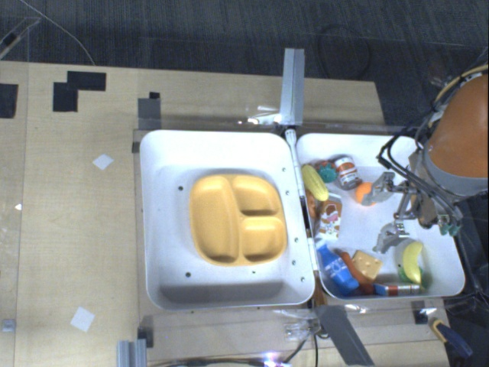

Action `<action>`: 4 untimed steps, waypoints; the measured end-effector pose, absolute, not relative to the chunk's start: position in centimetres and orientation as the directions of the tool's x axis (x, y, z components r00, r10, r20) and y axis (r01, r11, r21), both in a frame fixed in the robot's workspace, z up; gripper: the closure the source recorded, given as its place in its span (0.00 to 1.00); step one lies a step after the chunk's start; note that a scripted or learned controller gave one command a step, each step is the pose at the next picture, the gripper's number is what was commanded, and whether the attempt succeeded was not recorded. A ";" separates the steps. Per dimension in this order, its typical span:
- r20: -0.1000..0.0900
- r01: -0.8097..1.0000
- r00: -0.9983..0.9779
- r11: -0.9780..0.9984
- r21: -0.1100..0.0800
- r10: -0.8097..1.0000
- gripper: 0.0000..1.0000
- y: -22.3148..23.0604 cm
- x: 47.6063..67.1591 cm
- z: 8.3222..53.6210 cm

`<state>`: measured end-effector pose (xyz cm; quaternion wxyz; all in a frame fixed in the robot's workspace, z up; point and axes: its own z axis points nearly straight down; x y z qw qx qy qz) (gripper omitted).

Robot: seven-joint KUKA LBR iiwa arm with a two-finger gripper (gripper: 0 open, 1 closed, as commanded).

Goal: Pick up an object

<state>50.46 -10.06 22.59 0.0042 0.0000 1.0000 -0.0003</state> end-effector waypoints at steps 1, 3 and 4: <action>-0.006 0.355 -0.935 0.935 0.001 0.355 0.00 -12.7 48.8 17.3; -0.013 0.027 -1.000 1.000 -0.001 0.027 0.00 -12.5 58.7 9.0; -0.013 0.192 -0.981 0.981 0.000 0.192 0.00 -18.5 60.3 9.9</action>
